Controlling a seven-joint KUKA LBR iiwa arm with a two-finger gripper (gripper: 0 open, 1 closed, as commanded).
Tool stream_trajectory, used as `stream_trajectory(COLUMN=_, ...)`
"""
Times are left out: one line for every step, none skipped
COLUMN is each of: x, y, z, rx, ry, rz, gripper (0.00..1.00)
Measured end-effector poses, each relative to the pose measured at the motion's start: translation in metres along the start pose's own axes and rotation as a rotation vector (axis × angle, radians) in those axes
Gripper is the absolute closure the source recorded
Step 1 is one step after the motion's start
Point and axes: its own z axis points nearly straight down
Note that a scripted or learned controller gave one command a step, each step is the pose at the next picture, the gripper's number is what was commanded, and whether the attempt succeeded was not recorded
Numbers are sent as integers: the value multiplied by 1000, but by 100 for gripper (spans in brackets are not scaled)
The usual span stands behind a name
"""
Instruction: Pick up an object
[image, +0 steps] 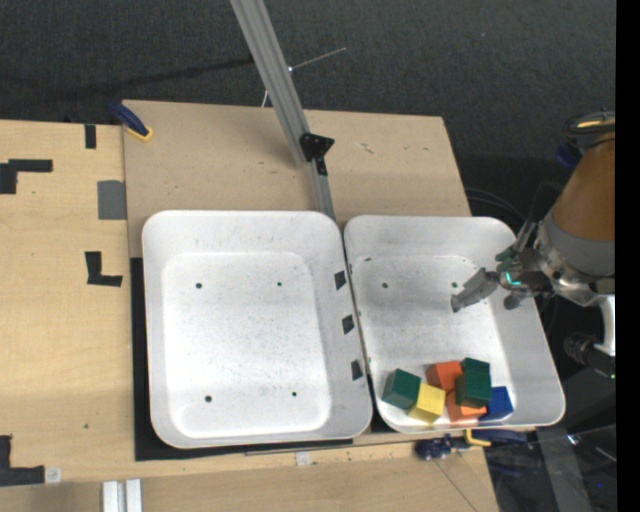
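Observation:
Several small blocks lie heaped in the near right corner of the right bin (420, 250): a green cube (402, 388), a yellow block (430, 401), an orange block (444, 374), a dark green block (476, 381) and a blue block (499, 402). My gripper (486, 298) hangs over the right-hand side of this bin, above and behind the heap and apart from it. It is open, with nothing between its fingers. The orange-banded wrist (590, 205) rises behind it at the view's right edge.
The left bin (160, 300) sits against the right one. A slanted metal bar (275, 65) runs down to a black clamp (316, 148) behind the bins. A blue and yellow clip (131, 119) lies at the back left of the board.

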Motion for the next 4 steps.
stream_trajectory(x=0, y=1, z=-2, rx=-3, ry=-1, rz=-2, gripper=0)
stream_trajectory(x=4, y=-1, z=43, rx=1, ry=-1, rz=0, gripper=0)
stream_trajectory(x=7, y=-6, z=107, rx=5, ry=0, rz=0, gripper=0)
stream_trajectory(x=8, y=-7, z=126, rx=-1, ry=-1, rz=0, gripper=0)
